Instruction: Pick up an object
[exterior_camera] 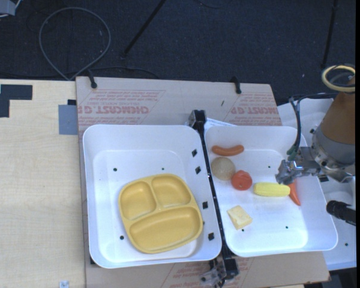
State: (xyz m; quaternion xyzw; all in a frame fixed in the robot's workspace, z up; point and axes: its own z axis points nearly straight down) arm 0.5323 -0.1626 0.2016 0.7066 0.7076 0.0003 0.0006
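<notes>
A yellow divided tray (161, 213), a red tomato (242, 180) and an orange sausage (227, 150) were seen in white bins (102, 161).

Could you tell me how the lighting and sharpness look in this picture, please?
Camera view: light is even and bright on both white bins, with soft shadows under the yellow tray; the floor behind is dark; the hand looks slightly blurred, and small items like the tomato are soft-edged.

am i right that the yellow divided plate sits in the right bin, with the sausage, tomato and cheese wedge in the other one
Not quite. The camera view shows the yellow divided plate in the left bin, not the right one. The sausage, tomato and cheese wedge are indeed in the other bin, the right bin, where the claw is also reaching.
</notes>
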